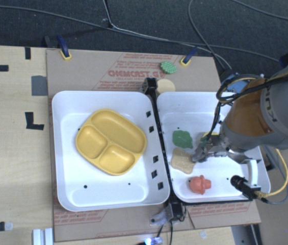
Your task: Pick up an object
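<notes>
Taking the divider between the two bins as the landmark: left of it, the left bin (64, 137) holds a yellow compartment tray (111, 141), lying at a slant and well apart from the divider, with bare white floor around it. Just right of the divider, in the right bin (184, 103), three small things sit close together: a green piece (182, 138) highest in the view, a tan piece (182, 162) below it and nearest the divider, and a red piece (200, 185) lowest, near the bin's lower wall. The gripper (201, 154) sits farther right again, low over the floor, its tip just beside the tan piece's right end and below-right of the green one; whether its fingers are apart or together I cannot tell. The tan piece looks the likeliest target: it lies just left of the gripper, its long axis running roughly from upper left to lower right. Room is tight leftward, with the divider close behind it; the open floor lies above the green piece.
</notes>
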Available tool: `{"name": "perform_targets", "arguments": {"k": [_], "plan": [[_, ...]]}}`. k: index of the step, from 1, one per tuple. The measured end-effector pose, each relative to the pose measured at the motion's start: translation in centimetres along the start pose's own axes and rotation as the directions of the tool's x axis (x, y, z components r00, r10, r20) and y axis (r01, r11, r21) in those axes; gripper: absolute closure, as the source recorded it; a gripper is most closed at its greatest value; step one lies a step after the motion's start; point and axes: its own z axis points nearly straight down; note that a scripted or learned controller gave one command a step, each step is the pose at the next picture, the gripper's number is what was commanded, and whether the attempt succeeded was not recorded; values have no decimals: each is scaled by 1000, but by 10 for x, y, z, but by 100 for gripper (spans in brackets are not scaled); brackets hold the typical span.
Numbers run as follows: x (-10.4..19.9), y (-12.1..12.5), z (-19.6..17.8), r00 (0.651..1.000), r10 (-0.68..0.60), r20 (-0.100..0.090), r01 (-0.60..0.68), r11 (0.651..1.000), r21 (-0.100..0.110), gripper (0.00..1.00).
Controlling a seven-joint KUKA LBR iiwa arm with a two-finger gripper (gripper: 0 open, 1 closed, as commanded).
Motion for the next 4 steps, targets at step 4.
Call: {"name": "perform_targets", "arguments": {"k": [4], "plan": [[57, 25, -120, 1000, -4, 1, 4, 1000, 3, 100]]}}
